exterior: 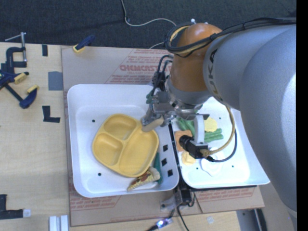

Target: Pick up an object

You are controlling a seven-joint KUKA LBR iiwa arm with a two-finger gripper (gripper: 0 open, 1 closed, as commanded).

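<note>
Smooth, matt yellow plastic divided tray (126, 145); glossy white plastic bins (77, 124); brown printed cardboard sheet (103, 66) beneath; pale wood-grain bench (29, 162) at left.

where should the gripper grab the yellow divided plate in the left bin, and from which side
Probably the raised rim of the yellow divided plate, from above. It lies flat and wide, so only an edge fits two fingers. The left edge looks best: bare white bin floor lies beside it, while the gripper crowds the right rim.

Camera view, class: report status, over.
End effector low over yellow divided plate rim, left bin; grip unconfirmed. Nothing seen lifted. Small items by plate's near edge; green and yellow pieces in right bin.
</note>
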